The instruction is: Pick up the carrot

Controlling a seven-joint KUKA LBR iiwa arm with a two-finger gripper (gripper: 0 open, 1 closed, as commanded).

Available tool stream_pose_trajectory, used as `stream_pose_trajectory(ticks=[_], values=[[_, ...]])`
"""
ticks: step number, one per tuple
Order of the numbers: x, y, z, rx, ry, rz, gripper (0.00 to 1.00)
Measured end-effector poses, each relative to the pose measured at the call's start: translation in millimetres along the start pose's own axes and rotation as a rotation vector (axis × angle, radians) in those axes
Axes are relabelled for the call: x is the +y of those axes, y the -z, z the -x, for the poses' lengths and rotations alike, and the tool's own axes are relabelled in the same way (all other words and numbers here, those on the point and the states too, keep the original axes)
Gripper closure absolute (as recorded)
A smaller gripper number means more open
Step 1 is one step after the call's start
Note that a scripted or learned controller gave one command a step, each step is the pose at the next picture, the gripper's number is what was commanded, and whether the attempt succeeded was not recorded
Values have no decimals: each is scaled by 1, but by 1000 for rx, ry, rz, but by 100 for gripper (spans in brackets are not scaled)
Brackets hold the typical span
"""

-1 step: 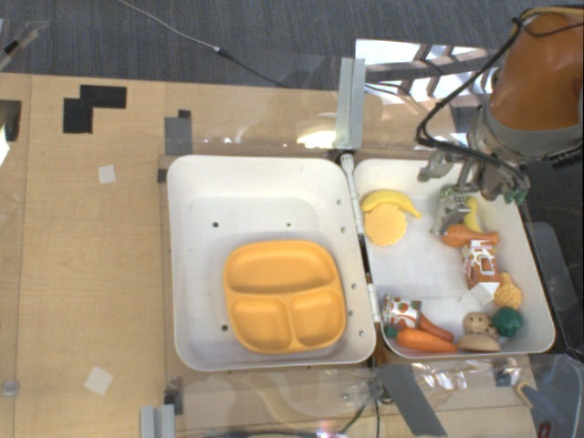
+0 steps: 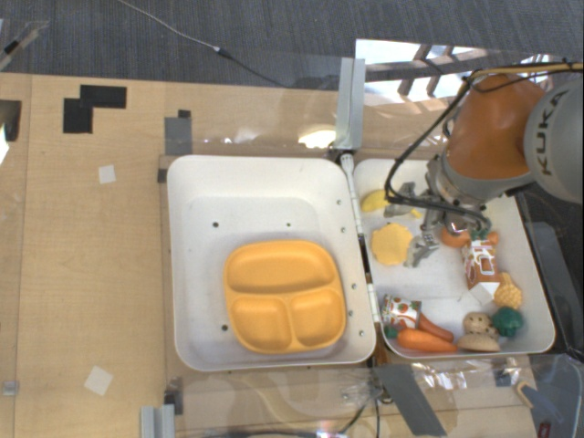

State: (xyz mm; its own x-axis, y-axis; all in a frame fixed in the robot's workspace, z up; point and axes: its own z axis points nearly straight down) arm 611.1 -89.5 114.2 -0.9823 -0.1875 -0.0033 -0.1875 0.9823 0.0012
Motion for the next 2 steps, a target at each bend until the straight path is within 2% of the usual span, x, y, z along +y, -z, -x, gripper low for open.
stream_pose_trajectory(ticks=[1,2], values=[[-2,-21,29,-2,18,-3,0],[-1,-9,33,-18,22,-8,100]])
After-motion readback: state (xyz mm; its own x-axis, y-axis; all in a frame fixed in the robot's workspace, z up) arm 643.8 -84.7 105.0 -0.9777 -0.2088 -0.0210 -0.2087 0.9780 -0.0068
